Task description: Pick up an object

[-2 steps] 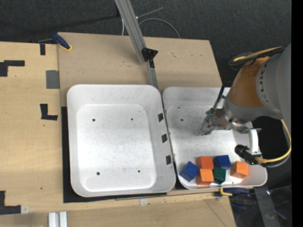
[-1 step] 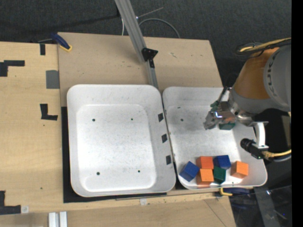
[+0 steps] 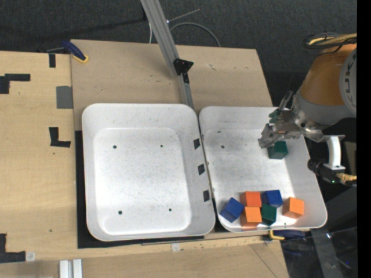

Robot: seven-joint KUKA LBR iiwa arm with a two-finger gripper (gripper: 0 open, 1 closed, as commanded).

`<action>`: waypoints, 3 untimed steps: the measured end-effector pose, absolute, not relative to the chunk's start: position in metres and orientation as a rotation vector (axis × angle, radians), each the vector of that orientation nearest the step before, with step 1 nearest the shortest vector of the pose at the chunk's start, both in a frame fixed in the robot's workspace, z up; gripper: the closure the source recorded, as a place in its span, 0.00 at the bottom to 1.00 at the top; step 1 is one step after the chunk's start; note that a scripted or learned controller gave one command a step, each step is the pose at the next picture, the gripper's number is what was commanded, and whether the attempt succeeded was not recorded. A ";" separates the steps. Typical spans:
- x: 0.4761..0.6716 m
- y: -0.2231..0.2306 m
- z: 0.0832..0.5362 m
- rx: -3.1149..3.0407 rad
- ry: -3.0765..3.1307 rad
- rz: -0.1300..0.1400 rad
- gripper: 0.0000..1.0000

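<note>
Just below the gripper [image 3: 272, 139], small dark green cube [image 3: 279, 150], matte, square-edged, gripper's state unclear

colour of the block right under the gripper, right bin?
Dark green block, just below the gripper in the camera view.
</note>
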State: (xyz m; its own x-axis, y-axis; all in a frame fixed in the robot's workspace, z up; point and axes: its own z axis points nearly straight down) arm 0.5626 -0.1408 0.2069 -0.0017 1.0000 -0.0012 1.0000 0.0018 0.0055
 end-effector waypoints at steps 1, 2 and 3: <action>0.563 -0.140 0.220 2.220 2.222 0.001 1.00; 0.575 -0.084 0.232 2.215 2.230 0.003 1.00; 0.580 -0.036 0.222 2.217 2.230 -0.002 1.00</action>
